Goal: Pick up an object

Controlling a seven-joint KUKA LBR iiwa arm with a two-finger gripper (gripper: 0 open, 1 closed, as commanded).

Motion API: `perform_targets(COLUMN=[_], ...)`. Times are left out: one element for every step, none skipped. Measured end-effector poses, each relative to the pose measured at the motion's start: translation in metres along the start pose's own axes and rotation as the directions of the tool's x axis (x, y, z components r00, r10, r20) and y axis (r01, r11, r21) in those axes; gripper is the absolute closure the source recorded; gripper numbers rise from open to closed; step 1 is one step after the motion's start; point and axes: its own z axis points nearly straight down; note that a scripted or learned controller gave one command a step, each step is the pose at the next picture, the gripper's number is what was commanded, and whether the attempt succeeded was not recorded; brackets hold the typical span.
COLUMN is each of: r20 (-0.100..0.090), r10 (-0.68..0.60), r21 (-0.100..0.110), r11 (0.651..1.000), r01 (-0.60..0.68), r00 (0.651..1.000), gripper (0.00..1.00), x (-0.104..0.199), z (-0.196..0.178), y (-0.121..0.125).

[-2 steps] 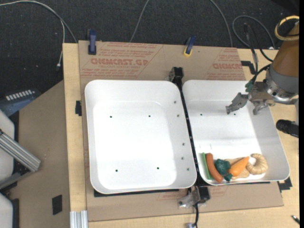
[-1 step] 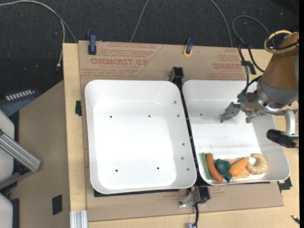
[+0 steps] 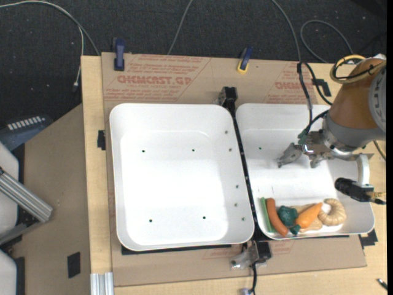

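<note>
The fingers hang spread apart, grasping nothing, over the bare middle of the right bin. The toy foods, a red sausage, green piece, carrot and tan pastry, lie well apart from them along that bin's near edge.

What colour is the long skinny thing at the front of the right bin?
Reddish-orange; the long piece shows in the camera view, next to a green one.

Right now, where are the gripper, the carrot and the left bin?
gripper (image 3: pixel 293 157): camera view, over the right bin, midway between its fingertips.
carrot (image 3: pixel 309 214): camera view, middle of its orange body.
left bin (image 3: pixel 172 107): camera view, bare far rim.
</note>
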Motion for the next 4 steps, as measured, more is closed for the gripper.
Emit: perform_targets(r20=[0.001,0.002,0.002,-0.001], r10=[0.000,0.000,0.000,-0.005], r21=[-0.005,-0.008,-0.008,-0.005], r11=[1.000,1.000,1.000,1.000], r01=[0.000,0.000,0.000,0.005], r00=[1.000,1.000,1.000,1.000], gripper=[1.00,1.00,1.00,1.00], x=[0.000,0.003,0.003,0.060], z=[-0.013,-0.074,-0.121,-0.131], y=[0.001,0.008,0.009,0.020])
